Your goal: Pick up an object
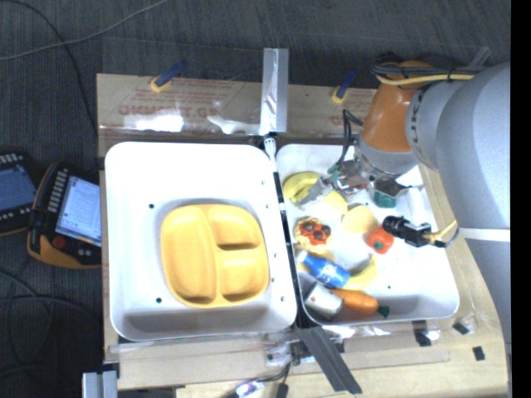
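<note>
From my remote station, I see the jaws [348, 175] low at the far edge of the right bin [444, 293], among crowded toys. I cannot tell their opening or any hold. Nearest candidates: yellow banana [299, 185] and pale yellow piece [358, 220]. Risk: crowding causes a glancing contact or a double pick; the rounded banana may slip.

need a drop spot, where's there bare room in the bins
Left bin: bare floor rings the yellow tray, widest along its far edge. Right bin: bare patch near the front right corner; crowded from the banana to the carrot.
</note>
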You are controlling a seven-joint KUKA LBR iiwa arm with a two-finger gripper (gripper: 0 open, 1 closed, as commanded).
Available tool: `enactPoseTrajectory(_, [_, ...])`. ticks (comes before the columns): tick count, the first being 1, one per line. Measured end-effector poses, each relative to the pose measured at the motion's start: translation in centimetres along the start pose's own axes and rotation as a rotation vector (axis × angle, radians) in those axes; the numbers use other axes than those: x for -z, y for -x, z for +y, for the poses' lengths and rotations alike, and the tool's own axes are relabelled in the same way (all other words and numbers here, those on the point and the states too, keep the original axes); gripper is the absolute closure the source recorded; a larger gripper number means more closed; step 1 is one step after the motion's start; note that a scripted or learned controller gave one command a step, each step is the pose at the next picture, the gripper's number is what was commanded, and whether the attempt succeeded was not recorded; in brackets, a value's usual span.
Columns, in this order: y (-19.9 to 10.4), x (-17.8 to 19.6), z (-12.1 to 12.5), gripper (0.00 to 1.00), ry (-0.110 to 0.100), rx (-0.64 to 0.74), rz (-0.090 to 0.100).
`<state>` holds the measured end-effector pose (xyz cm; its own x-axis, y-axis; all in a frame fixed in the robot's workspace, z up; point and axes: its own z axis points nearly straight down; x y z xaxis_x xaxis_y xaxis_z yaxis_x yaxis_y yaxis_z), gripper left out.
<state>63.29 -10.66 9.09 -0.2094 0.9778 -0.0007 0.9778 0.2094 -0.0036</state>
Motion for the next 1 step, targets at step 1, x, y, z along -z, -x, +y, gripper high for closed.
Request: enactPoseTrajectory(1, [3.59, 6.08, -3.21, 0.0, -0.001, 0.089, -0.001])
